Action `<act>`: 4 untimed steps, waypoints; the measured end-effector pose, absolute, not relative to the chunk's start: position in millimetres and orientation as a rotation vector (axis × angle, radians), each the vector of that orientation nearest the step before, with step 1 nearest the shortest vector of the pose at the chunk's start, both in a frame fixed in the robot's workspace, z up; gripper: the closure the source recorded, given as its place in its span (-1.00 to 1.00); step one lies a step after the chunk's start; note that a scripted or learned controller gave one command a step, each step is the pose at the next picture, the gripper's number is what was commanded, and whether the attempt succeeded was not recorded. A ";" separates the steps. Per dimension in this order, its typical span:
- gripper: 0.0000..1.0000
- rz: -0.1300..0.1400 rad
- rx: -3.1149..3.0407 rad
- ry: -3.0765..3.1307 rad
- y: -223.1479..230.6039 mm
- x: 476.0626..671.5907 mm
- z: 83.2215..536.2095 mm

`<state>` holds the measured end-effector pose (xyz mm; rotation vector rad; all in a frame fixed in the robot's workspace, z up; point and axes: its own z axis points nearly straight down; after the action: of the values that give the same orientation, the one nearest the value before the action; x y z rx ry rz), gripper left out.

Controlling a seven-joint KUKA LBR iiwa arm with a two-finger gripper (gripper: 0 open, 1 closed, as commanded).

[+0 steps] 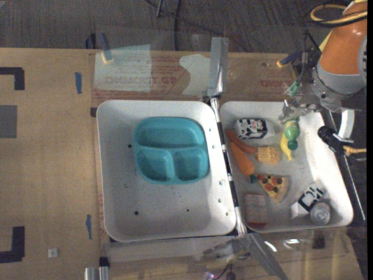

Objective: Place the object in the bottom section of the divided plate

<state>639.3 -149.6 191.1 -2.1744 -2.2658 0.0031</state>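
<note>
A teal divided plate (170,124) lies in the left bin (116,203), with one wide section at the far side and two smaller sections at the near side. My gripper (292,115) hangs over the far right part of the right bin (338,197), directly above a yellow and green toy fruit (289,137). The fruit lies on the bin floor just below the gripper tip; whether they touch is unclear. Nothing lies on the plate.
The right bin also holds a cow-patterned carton (251,128), an orange carrot (242,159), a sausage (240,141), a waffle piece (268,154), a pizza slice (272,185), a brown slab (255,209) and a small bottle (315,206). A metal divider (224,156) separates the bins.
</note>
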 end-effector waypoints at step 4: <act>1.00 0.003 -1.605 -2.696 55.1 574.2 202.2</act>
<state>574.2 55.1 202.2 -1.6048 -2.6964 0.0027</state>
